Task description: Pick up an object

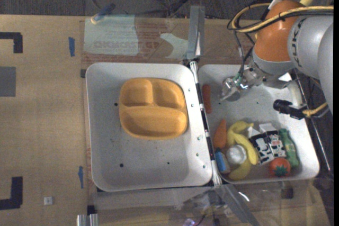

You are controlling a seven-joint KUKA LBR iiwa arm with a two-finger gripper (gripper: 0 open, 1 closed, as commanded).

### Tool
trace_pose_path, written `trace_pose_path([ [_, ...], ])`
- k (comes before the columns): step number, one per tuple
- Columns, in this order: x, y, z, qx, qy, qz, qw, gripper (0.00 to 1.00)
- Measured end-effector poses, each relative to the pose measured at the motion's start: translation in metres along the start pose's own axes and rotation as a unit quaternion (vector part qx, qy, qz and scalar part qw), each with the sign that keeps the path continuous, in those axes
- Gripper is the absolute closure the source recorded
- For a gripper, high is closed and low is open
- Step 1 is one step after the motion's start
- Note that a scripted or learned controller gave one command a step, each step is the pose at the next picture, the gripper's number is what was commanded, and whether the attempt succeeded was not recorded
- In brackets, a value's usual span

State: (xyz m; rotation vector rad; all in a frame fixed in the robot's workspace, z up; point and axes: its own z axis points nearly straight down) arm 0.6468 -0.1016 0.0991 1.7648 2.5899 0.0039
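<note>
Hand [231, 90] hangs over the upper-left part of the right bin [312, 164], fingers slightly parted, nothing between them. Likely poised to pick. Nearest candidate: a thin orange-red stick [207, 98] lying along the bin's left wall, just beside the hand. Other objects crowd the lower half: carrot [220, 134], banana [244, 143], black-and-white carton [267, 147], green packet [289, 145], tomato [279, 166]; packed close, harder to single out. Left bin [100, 166] carries a yellow divided plate [153, 107], well apart. Both bins sit on the bench [42, 114].

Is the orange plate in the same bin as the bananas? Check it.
No. The orange plate lies in the left bin, while the bananas lie in the right bin.
</note>
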Motion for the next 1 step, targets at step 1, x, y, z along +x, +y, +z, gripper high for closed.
trace_pose_path([
  [1,0.0604,0.0233,-0.0863,0.002,0.001,0.142,0.9899,1.0],
])
